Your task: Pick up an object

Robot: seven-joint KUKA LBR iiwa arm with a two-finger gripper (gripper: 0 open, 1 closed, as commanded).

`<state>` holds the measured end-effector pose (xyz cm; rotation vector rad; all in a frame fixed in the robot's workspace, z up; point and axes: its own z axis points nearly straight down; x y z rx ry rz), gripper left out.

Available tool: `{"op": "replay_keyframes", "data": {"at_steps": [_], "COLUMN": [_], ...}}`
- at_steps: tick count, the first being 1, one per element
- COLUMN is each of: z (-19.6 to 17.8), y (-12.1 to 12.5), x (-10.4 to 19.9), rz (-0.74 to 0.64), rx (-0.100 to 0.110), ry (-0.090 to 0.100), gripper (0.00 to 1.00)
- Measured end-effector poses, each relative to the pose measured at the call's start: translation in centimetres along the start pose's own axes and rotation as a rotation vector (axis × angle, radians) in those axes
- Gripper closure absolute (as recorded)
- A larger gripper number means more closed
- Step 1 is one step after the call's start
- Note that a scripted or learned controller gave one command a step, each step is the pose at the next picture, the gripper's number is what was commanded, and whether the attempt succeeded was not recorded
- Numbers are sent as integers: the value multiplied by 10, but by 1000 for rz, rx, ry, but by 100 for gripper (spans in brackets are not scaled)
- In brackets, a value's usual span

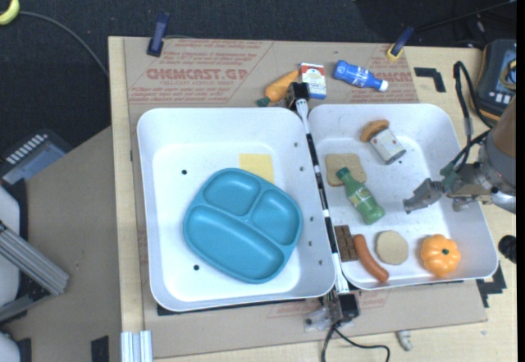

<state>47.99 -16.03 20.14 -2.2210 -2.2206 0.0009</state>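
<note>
Nearest, hot dog [370,258] lies lengthwise along right bin's [459,126] front.

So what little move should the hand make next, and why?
Probably a short slide left toward the green bottle. The hand sits over bare floor in the right bin with nothing between its fingers, and the bottle lies closest, the orange pumpkin further below.

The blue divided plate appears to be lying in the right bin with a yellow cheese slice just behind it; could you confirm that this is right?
Not quite. The blue divided plate lies in the left bin, not the right one, as the camera view shows. The rest holds: the yellow cheese slice lies just behind it in the same bin.
</note>
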Motion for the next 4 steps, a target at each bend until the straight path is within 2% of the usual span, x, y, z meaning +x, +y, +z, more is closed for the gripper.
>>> {"op": "replay_keyframes", "data": {"at_steps": [1, 2, 3, 4], "z": [57, 106, 96, 17], "y": [-1, 55, 55, 65], "x": [57, 54, 54, 129], "rz": [-1, -1, 0, -2], "rx": [1, -2, -4, -2], "ry": [1, -1, -2, 1], "gripper": [0, 0, 100, 100]}}
